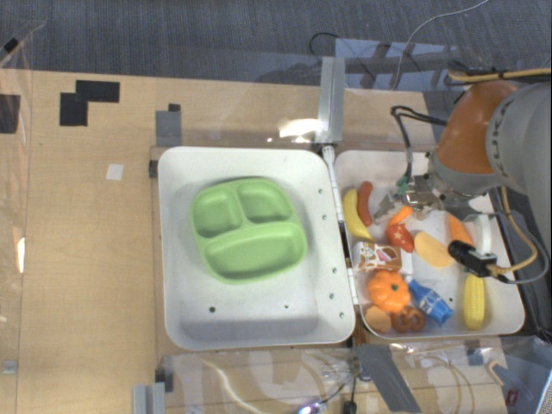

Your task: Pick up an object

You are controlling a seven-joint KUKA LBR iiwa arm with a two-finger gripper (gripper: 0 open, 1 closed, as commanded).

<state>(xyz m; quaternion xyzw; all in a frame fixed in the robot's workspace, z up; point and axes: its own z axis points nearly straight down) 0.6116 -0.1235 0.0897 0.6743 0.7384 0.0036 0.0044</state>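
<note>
Two-finger gripper, finger state indeterminable, low at 11 o'clock in cluttered right white bin, over orange-red plastic toy (likely pick target).

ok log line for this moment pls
arm: over right bin | gripper: low by red toy, hold unconfirmed | left bin: green tray | task: pick pending
</note>
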